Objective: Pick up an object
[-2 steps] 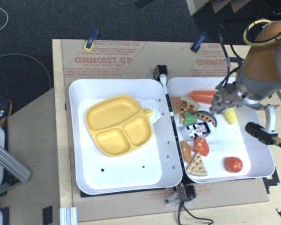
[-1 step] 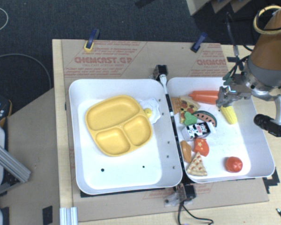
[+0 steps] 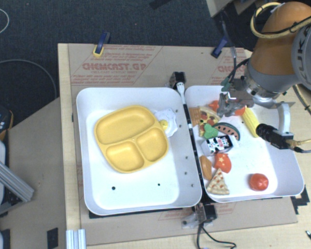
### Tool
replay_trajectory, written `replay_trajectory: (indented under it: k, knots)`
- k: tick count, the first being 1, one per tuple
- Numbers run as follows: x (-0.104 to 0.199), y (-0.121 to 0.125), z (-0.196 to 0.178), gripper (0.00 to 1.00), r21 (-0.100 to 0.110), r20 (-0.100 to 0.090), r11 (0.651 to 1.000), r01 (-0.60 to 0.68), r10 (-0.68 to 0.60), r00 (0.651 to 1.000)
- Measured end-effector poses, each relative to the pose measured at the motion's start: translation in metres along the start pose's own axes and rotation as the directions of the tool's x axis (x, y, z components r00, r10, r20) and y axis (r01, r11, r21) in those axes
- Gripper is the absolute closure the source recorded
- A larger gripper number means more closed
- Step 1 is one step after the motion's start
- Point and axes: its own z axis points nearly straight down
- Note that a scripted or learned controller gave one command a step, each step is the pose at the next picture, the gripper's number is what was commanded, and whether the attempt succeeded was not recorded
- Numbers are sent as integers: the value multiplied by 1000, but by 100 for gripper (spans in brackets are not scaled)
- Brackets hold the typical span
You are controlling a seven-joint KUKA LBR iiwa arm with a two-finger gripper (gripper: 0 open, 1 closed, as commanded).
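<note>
Two white bins sit side by side on the bench, seen from the single overhead camera. The left bin (image 3: 93,154) holds a yellow divided plate (image 3: 130,138) with three compartments, lying toward the far-left part of the bin. Just beside the plate's right edge, near the bin's right wall, lies a toy fried egg (image 3: 166,122), white with a yellow yolk.

The right bin (image 3: 285,165) holds a scatter of toy food. Along its left side, from far to near: a pizza slice (image 3: 206,117) close to the far-left corner, a green piece (image 3: 211,130) just below it, a watermelon slice (image 3: 229,130) beside that, and a small black-and-white item (image 3: 217,144) which is too small to identify. Nearer still lie a hot dog (image 3: 206,166), a strawberry (image 3: 223,163) beside it, and another pizza slice (image 3: 216,183) by the near wall. A tomato (image 3: 258,181) sits apart toward the near-right part of the bin. A corn cob (image 3: 250,119) lies farther back, tilted.

The arm (image 3: 282,40) reaches in from the right, and the gripper (image 3: 227,106) hangs over the far part of the right bin, between the first pizza slice and the corn cob. Whether its tips are spread or pressed together cannot be told here, and nothing is visibly held.
</note>
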Motion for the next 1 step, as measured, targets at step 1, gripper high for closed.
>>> replay_trajectory:
  k: [1]
  knots:
    - [49, 11, -6, 100, 0, 0, 1000, -1, 1, 1000]
